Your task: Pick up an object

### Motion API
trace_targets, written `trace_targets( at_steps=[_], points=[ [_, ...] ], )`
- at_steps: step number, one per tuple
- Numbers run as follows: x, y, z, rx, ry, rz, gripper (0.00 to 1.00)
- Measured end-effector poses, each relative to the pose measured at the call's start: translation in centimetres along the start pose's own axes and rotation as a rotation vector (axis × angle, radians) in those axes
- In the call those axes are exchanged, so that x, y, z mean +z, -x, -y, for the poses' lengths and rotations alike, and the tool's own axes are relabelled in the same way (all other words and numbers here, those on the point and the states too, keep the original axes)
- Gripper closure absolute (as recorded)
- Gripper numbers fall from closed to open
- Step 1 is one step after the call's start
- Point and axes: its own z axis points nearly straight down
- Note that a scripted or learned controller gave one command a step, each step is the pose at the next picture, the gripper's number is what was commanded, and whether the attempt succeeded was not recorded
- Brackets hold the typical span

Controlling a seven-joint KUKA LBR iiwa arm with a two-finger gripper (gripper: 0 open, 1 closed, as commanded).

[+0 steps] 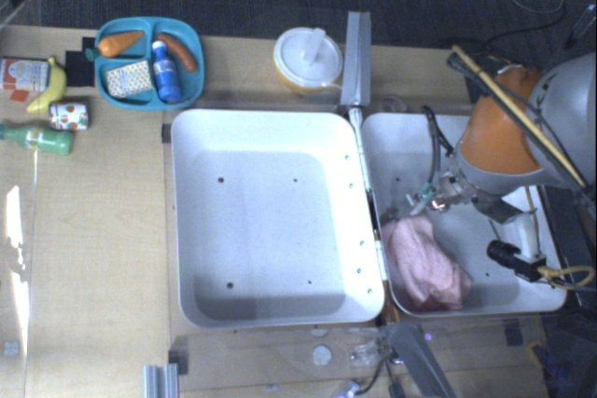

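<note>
You can't tell how the jaws of the gripper (431, 199) stand; it sits low in the right bin (403, 140), just above the pink cloth (422, 264) lying at that bin's near side. Watch for it pinching only a loose fold, so the cloth slips free on lifting.

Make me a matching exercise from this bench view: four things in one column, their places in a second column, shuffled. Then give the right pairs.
Things:
1. pink cloth
2. blue divided tray
3. lidded cup
4. gripper

Places:
A. on the bench above the left bin
B. bench's far left corner
C. low in the right bin
D. just above the cloth

Pairs: 1-C, 2-B, 3-A, 4-D
</note>
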Motion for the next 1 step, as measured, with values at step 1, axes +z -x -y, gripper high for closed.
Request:
trace_targets(
  at_steps=[1],
  points=[
    [-0.17, -1.38, 6.77, -0.097, 0.005, 0.003, 0.0]
  ],
)
